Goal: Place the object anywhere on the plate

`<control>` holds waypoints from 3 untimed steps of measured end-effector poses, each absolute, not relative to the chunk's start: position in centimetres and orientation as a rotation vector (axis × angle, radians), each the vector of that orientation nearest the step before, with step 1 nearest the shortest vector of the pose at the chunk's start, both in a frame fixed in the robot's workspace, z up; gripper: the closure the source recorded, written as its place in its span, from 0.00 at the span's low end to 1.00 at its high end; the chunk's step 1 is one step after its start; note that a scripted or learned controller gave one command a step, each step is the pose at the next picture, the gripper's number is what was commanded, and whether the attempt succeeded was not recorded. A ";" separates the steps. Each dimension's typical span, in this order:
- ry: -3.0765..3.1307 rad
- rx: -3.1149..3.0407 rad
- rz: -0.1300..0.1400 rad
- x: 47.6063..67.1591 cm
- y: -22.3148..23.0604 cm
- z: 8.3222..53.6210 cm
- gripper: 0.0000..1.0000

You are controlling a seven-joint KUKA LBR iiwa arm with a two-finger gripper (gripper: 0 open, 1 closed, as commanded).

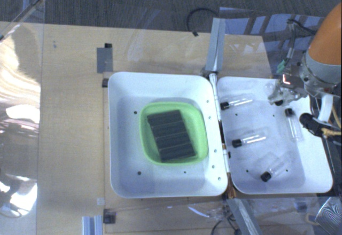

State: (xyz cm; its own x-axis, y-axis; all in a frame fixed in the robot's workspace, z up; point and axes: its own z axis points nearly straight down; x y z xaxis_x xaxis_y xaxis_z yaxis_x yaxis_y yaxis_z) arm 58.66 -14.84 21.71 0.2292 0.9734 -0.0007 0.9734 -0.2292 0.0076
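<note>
Item: grey two-finger gripper (280, 95), jaw state indeterminable. Nearest ahead lay a clear black-capped plastic vial (236, 103); a centred descent advised. Destination: green square plate (173, 134).

- I see a lime green plate (148, 146).
- On it, a dark grey ribbed block (171, 135).
- Bins (123, 175) white.
- Vials (249, 139) clear, black caps.
- Arm (327, 41) orange band, grey below.
- Bench (64, 122) pale wood.

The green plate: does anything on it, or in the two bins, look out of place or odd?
A dark ribbed block already lies askew on the green plate in the left bin. In the right bin, clear vials lie scattered at different angles. Nothing looks spilled.
</note>
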 end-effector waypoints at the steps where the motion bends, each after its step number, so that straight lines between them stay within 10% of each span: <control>1: 1.973 2.443 0.003 54.8 -8.2 15.8 1.00; 3: 2.251 2.190 0.005 52.7 6.2 18.4 1.00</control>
State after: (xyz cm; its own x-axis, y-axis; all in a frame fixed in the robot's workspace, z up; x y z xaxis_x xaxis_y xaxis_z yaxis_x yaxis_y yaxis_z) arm 52.70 6.19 18.44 -0.0273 0.9996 0.0012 0.9996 0.0273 0.0031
